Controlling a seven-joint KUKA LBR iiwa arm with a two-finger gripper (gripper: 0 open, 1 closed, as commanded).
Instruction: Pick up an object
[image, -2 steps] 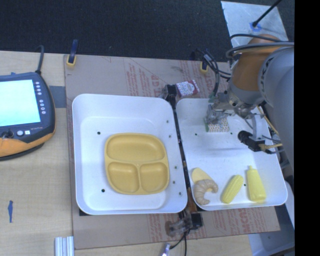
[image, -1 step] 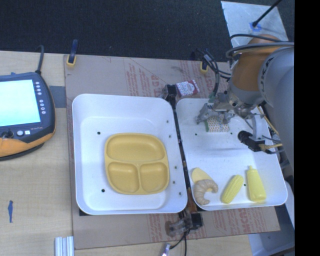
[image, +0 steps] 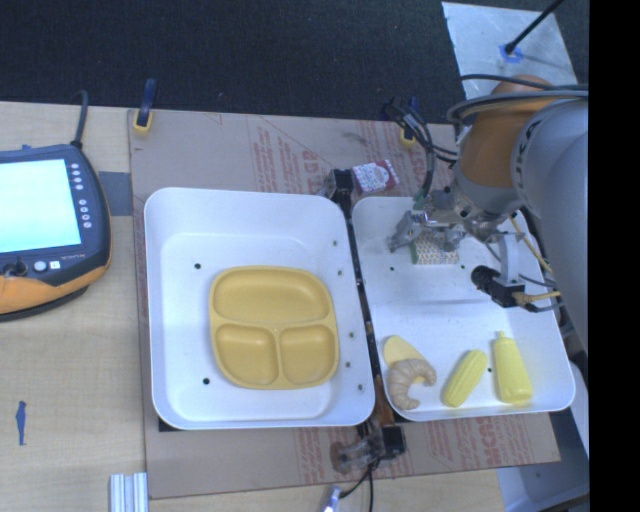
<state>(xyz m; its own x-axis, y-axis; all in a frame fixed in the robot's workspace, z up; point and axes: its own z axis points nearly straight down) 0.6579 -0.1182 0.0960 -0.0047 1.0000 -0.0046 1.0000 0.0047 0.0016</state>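
I see the gripper (image: 428, 240) low at right bin's (image: 385, 285) far end — jaw state unreadable; corn (image: 464, 378) untouched.

Both bins look like smooth white plastic with a soft sheen: the left bin (image: 170, 300) and the right bin (image: 440, 290). The yellow divided tray (image: 273, 326) looks like matt plastic. The corn cob (image: 464, 377) has a ribbed surface. The table (image: 60, 400) shows pale wood grain, covered under the bins by matt brown cardboard (image: 280, 150).
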